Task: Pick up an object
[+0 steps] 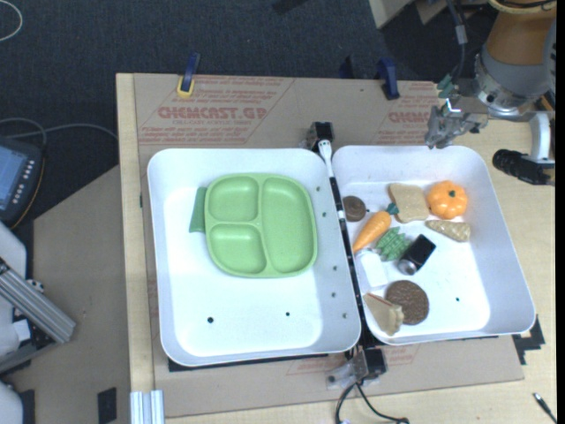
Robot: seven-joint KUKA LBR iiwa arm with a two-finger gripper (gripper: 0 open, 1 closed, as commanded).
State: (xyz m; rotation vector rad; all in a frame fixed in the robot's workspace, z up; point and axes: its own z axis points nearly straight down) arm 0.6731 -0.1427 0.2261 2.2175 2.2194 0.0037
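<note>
Two white bins [177, 307] on bench [265, 104]

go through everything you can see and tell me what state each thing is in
Pincer: above the right bin's far rim, holding nothing visible.
Green tray: flat in the left bin, compartments bare.
Pumpkin: upright, right bin.
Carrot: lying slantwise, right bin.
Cookie: lying flat, near edge.

Both white bins [177, 263] look like smooth, faintly glossy plastic. The green divided plate [261, 224] is matt plastic. Beneath them lies a brown board [265, 104], apparently paper-faced with red print. The orange pumpkin [447, 199] shines like plastic; the carrot [372, 230] looks duller.
</note>
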